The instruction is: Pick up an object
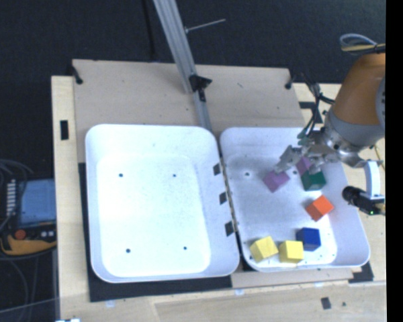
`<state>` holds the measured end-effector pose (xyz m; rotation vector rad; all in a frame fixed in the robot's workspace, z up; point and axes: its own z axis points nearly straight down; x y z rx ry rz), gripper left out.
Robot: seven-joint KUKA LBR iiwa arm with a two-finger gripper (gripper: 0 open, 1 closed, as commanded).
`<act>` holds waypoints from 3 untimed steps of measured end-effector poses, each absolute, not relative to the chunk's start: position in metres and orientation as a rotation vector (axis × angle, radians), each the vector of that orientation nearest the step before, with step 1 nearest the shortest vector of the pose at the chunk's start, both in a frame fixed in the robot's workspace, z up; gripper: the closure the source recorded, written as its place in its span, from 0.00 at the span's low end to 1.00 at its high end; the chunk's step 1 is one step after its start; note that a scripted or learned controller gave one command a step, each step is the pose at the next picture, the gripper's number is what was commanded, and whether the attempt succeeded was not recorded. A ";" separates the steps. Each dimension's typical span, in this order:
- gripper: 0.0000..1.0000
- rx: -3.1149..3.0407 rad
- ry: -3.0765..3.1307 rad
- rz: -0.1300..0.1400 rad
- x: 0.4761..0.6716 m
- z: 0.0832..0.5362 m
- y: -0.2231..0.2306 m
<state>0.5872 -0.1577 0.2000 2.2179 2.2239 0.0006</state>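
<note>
Purple and small, the block [277,180] lay just below-left of the pincer [302,158]; it looked light, rigid, best gripped across flat sides. Pincer's spread: couldn't tell.

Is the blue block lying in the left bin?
No, the blue block lies in the right bin, beside the two yellow blocks.

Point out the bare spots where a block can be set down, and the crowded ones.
Free: the left bin, and the right bin along its left wall above the yellow blocks. Crowded: around the gripper, by the purple block, green block and orange block; also the near edge, by the blue block.
</note>
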 end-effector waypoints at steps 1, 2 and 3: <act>0.00 2.219 2.223 0.001 0.587 0.200 -0.158; 0.00 2.223 2.223 -0.006 0.592 0.138 -0.159; 0.00 2.220 2.219 -0.001 0.592 0.096 -0.160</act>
